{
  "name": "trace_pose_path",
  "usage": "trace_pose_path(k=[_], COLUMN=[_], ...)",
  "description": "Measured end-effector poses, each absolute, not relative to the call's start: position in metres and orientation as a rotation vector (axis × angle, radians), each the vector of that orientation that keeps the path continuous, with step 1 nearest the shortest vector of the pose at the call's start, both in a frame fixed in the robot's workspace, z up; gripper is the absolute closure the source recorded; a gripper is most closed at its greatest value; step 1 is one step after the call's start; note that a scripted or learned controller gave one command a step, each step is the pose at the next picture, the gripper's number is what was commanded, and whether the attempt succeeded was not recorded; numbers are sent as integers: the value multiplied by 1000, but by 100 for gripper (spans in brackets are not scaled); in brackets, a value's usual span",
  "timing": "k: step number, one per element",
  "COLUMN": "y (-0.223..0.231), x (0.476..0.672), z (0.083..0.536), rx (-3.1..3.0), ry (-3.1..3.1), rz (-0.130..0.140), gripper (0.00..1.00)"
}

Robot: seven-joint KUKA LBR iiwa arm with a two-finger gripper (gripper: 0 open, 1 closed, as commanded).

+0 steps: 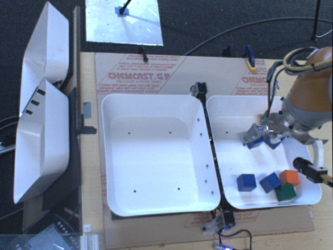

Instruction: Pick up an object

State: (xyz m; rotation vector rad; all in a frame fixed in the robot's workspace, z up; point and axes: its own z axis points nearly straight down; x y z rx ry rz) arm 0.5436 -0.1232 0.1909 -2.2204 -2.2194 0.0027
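From above, the table (130,66) carries two shallow white bins side by side, their inner walls touching along the middle; the left bin (117,155) sits beside the right bin (229,113), which holds all the loose things; the grey arm (312,95) with its orange band reaches in from the right and hangs over the upper part of the right bin; the hand (258,137) sits low at the arm's end, pointing toward the bin's middle, and a small blue piece (256,144) shows just under its tip, though whether the piece sits between the fingers cannot be told from this angle, nor how wide the hand stands; four blocks lie grouped in the bin's lower right corner, well apart from the hand; a blue cube (246,182) lies farthest left; a second blue cube (270,182), turned at an angle, lies just beside it; an orange cube (289,177) sits to the right of that, touching a green cube (285,192) below it; cables (276,72) loop above the arm's wrist.
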Motion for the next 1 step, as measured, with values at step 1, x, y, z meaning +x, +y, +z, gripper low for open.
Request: trace_pose_path(k=[1], y=[-121], x=[536], z=[146], rx=[-2220], ry=[-2220], rz=[3], gripper=[0])
